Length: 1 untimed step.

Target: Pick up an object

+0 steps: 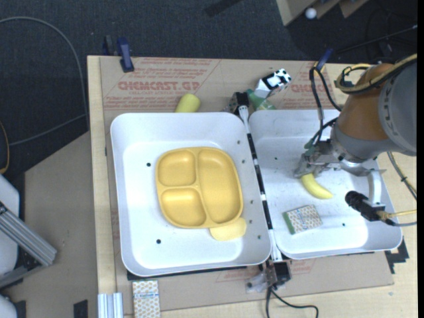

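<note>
- One step in hand, the approach: your gripper (311, 167) sits at the banana (317, 187); open or closed, I cannot tell.
- Next, settle it astride the banana.

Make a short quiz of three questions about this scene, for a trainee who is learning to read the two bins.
1. True or false: the yellow divided plate lies in the right bin.
2. Which thing lies nearest to the gripper? A) the banana B) the patterned packet C) the yellow divided plate
3. Fill in: the yellow divided plate has ___ compartments.

Key:
1. False. It lies in the left bin.
2. A.
3. Three.
</note>
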Available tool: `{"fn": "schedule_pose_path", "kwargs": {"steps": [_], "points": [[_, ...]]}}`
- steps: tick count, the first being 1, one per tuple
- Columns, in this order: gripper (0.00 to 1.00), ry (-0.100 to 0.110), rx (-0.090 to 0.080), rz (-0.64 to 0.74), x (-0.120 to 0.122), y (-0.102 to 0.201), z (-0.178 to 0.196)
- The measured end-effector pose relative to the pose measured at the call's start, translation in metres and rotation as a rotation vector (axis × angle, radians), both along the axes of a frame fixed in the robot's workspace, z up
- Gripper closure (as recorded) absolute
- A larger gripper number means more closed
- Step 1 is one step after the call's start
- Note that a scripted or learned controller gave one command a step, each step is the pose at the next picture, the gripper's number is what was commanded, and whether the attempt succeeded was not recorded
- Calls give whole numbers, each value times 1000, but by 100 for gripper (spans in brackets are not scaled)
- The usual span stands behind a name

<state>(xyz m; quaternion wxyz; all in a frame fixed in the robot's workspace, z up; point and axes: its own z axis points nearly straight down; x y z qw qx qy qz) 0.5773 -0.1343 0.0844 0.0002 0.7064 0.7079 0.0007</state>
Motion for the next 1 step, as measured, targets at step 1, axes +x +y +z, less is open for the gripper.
{"fn": "schedule_pose_path", "kwargs": {"steps": [1], "points": [[100, 0, 0, 0, 17, 84, 101]]}}
